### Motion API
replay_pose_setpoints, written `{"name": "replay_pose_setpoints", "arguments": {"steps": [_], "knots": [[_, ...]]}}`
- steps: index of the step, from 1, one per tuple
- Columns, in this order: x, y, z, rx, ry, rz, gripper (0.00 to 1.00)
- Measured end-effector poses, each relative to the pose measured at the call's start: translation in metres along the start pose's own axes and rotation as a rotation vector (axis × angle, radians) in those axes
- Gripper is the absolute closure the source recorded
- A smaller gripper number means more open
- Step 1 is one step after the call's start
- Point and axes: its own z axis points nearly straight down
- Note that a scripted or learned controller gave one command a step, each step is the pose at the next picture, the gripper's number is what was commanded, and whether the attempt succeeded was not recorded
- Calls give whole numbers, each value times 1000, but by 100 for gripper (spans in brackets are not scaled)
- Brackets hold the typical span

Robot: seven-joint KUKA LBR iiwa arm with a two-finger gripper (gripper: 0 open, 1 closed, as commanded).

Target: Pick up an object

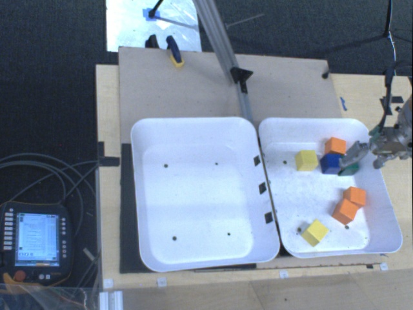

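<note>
Several small blocks lie in the right bin [377, 237]. An orange block [335, 146] and a blue block [330, 164] sit together near the bin's upper right, with a yellow block [306, 160] to their left. A dark green piece [349, 169] pokes out just right of the blue block. My gripper [356, 156] reaches in from the right edge and hovers low beside the blue block and the green piece, right against them. Lower down are two orange blocks [355, 196] [344, 210] touching each other and a second yellow block [315, 232].
The left bin [145, 173] stands beside the right one, with black clips [262, 188] along the shared rim. A slanted grey pole [216, 28] crosses the back of the bench. A teach pendant [35, 241] lies at the lower left.
</note>
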Motion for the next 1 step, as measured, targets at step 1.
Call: {"name": "replay_pose_setpoints", "arguments": {"steps": [1], "knots": [[0,0,0,-1,0,1,0]]}}
